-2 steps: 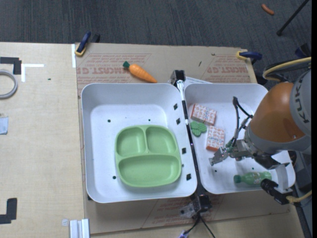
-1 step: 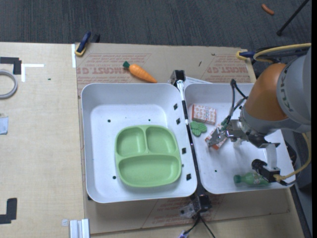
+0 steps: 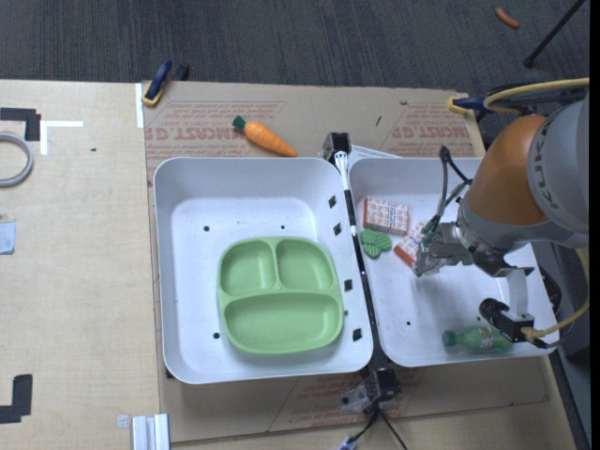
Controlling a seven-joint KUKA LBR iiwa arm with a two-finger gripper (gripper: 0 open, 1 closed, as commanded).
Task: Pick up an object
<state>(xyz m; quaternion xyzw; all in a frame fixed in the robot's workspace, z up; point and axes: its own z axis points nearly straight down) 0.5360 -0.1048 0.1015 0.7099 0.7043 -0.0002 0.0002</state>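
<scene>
Cardboard-topped bench w/ two white bins. Left bin (image 3: 178,279) had a green tray (image 3: 279,294); right bin (image 3: 394,336) had a box (image 3: 386,215), green toy (image 3: 376,243), bottle (image 3: 478,339). Gripper (image 3: 427,261) was low beside the box, reach step imo; can't tell its opening or any hold. Next: settle squarely on the box

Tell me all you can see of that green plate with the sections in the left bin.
The green plate is a pale green, rounded-square dish that looks like smooth plastic. Raised ridges split it into three compartments: two smaller ones at the far side and one wide one at the near side. Nothing lies in any of them. It rests flat, right way up, on the floor of the left bin, roughly centred and a little toward the near wall. Only the bin touches it; the gripper is over the other bin.
</scene>
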